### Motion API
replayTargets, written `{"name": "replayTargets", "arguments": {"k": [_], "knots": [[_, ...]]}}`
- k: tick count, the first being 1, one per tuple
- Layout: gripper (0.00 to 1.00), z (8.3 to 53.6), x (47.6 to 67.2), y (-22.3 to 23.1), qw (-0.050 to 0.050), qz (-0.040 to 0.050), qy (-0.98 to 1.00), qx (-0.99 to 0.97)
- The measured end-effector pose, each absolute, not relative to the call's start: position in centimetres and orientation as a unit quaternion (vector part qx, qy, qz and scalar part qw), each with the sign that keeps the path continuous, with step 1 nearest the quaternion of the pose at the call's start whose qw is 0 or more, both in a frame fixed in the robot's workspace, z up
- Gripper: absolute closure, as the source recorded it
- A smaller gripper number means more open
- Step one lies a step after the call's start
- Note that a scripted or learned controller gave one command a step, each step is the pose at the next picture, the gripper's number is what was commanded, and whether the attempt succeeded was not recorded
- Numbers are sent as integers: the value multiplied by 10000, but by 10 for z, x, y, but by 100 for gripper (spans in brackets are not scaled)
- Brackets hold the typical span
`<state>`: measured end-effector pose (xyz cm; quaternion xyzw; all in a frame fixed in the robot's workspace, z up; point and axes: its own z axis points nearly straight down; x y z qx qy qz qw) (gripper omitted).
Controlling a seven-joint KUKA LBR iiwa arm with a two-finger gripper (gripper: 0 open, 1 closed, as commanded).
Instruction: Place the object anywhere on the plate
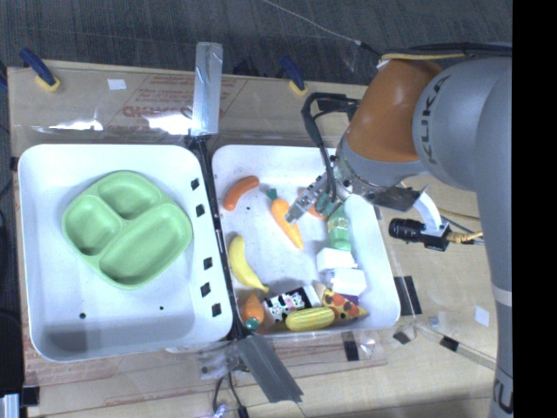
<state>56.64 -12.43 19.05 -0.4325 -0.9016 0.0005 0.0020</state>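
A green divided plate (129, 225) lies in the left white bin (43, 320). The right bin (261, 159) holds several toy foods. Among them an orange carrot (286, 222) with a green top lies near the bin's middle. My gripper (310, 202) hangs low over the right bin, just right of the carrot's top end and close to it. I see nothing held in the gripper. The grey and orange wrist covers the bin's far right corner.
An orange sausage (240, 192) and a banana (244, 266) lie left of the carrot. A green bottle (338, 229) and white blocks (335, 260) line the right wall. A yellow piece (309, 319), a pizza slice (345, 304) and a black-and-white block (288, 301) crowd the front edge.
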Motion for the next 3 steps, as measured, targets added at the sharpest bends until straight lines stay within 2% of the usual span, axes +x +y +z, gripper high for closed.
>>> {"name": "replayTargets", "arguments": {"k": [1, 2, 3], "knots": [[100, 197, 560, -54, 28, 2, -8697, -4936], [100, 191, 565, 51, 11, -5, -8826, -4702], [0, 192, 565, 48, 6, 2, -8815, -4722]]}}
